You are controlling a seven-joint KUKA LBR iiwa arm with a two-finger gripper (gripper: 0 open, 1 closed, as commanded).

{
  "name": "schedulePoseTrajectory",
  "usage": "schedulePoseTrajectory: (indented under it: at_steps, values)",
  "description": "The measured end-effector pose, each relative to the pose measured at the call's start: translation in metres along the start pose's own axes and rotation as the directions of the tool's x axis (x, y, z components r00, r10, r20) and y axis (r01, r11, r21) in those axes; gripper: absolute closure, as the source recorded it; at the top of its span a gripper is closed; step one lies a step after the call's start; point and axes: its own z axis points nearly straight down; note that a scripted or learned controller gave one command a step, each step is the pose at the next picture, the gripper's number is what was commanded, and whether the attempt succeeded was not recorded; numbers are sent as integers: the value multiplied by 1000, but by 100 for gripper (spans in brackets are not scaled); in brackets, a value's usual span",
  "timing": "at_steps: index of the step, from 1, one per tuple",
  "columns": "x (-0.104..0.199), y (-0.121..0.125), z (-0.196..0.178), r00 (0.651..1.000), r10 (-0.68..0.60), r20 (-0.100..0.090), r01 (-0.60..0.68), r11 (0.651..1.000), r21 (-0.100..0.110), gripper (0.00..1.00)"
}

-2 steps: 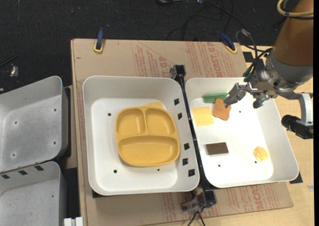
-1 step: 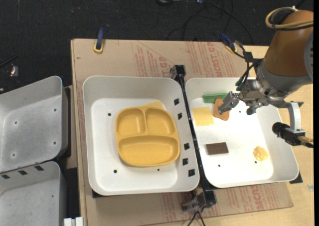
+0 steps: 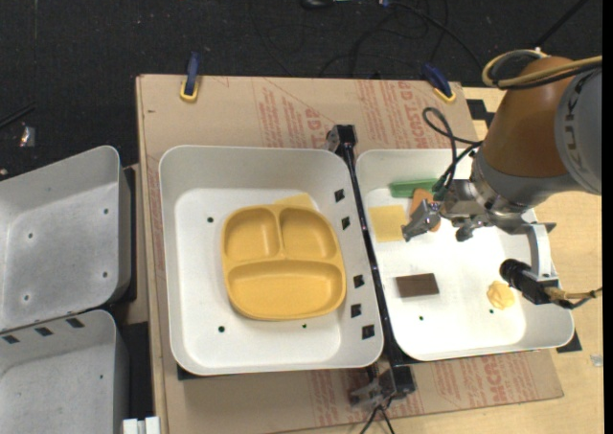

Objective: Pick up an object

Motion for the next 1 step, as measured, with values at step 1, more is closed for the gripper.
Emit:
schedulePoseTrajectory:
  at_steps: [1]
  values:
    - [4, 9, 54, 1000, -1, 0, 1, 1000, -1, 0]
